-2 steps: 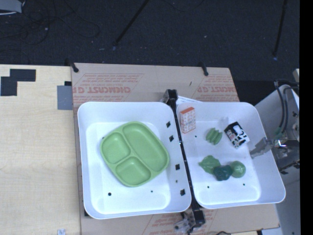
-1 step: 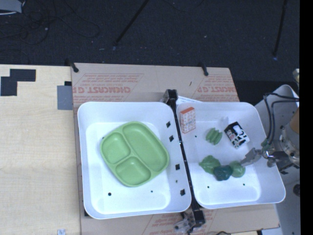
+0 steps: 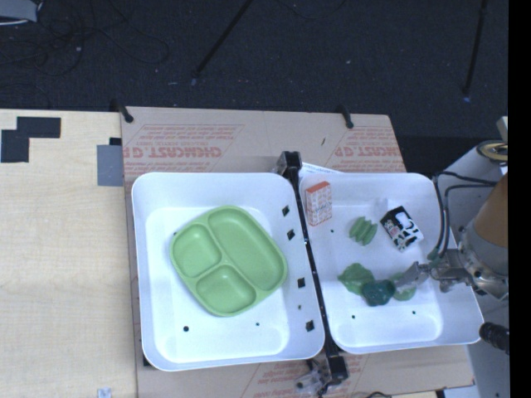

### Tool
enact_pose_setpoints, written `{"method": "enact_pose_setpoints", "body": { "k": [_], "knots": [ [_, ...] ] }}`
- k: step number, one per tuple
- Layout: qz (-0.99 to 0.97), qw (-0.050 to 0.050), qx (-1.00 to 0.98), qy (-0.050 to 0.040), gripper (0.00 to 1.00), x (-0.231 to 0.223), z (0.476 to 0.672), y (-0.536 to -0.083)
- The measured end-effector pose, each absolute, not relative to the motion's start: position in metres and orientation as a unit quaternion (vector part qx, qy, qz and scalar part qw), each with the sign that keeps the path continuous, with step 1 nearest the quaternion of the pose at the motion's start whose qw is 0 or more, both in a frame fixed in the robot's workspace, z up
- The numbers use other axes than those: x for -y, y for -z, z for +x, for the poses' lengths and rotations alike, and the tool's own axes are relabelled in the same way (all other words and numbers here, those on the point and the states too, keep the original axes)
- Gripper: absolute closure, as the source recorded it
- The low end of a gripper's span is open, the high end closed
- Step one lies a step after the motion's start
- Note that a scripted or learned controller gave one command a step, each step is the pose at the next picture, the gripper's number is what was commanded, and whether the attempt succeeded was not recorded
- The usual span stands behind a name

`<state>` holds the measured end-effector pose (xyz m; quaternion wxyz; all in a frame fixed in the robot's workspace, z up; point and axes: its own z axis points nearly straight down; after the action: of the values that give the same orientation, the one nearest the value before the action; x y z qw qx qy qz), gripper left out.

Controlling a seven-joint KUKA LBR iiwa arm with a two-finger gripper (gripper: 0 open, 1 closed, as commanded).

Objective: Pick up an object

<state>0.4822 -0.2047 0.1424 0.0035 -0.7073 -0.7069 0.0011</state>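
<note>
One fixed camera looks down from above the bench at a slant, far enough back to take in both white bins whole. The left bin [image 3: 158, 322] sits near the middle of the view and the right bin [image 3: 415, 330] toward its right side. Dark floor fills the top, and the arm [image 3: 489, 222] enters at the right edge.

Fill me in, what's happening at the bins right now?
The arm reaches in from the right, with its gripper low in the right bin, next to a cluster of green pieces. I can't tell from this view whether it has hold of anything. Also in that bin are a small orange box, a pale green piece and a black-and-white object. The left bin holds a green divided plate.
</note>
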Motion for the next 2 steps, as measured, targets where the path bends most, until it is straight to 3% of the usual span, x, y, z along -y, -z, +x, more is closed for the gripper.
{"method": "enact_pose_setpoints", "body": {
  "k": [1, 2],
  "knots": [
    [-0.707, 0.003, 0.707, -0.001, 0.0, 0.204, 0.481, -0.089],
    [-0.708, 0.002, 0.706, -0.0006, 1.0, 0.204, 0.482, -0.102]
  ]
}}
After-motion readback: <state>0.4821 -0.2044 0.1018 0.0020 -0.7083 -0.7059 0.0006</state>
